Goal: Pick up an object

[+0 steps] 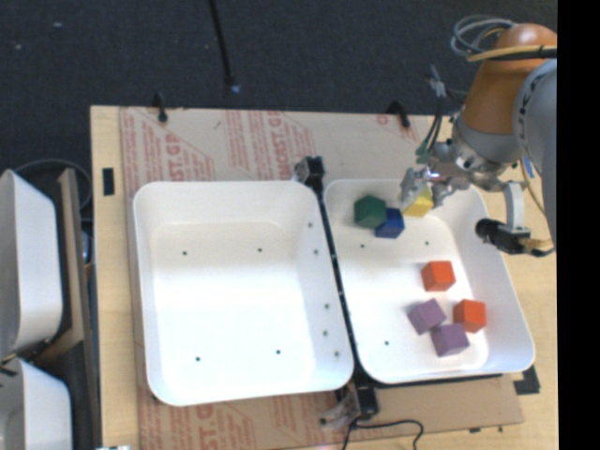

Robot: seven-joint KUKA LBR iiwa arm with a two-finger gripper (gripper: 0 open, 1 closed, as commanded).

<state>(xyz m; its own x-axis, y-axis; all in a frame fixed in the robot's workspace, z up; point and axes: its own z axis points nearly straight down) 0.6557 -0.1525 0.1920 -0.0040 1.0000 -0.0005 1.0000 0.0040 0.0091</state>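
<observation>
The right bin (394, 279) holds several small blocks. A yellow block (418, 204) lies at its far edge, directly beneath my gripper (427, 184), which hangs low over it from the grey and orange arm (492, 111). Just left of the yellow block, a green block (368, 211) and a blue block (390, 223) touch each other. The gripper's body hides part of the yellow block, and I cannot make out whether it is touching the block.
Two orange blocks (438, 276) (471, 314) and two purple blocks (427, 315) (449, 338) lie at the right bin's near right. The left bin (234, 279) stands beside it, sharing a raised middle rim (330, 261). A black clamp (311, 170) sits at the far junction.
</observation>
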